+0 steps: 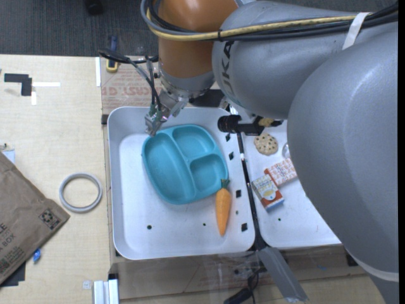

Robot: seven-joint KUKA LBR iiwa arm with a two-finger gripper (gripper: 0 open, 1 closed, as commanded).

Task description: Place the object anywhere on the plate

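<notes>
Where arm (304, 75) reaches in over bins, hand (154, 123) hangs at plate's (183, 163) far left rim, inside left bin (126, 189); whether spread or pressed together, cannot tell. Blue plate lies in far half of left bin. Carrot (223, 210) lies on bin floor, touching plate's near right edge, leaf end toward plate. Right bin (297, 227) holds cookie (266, 144), two small boxes (273, 182). Tape ring (80, 190) on bench, left of bins.
</notes>
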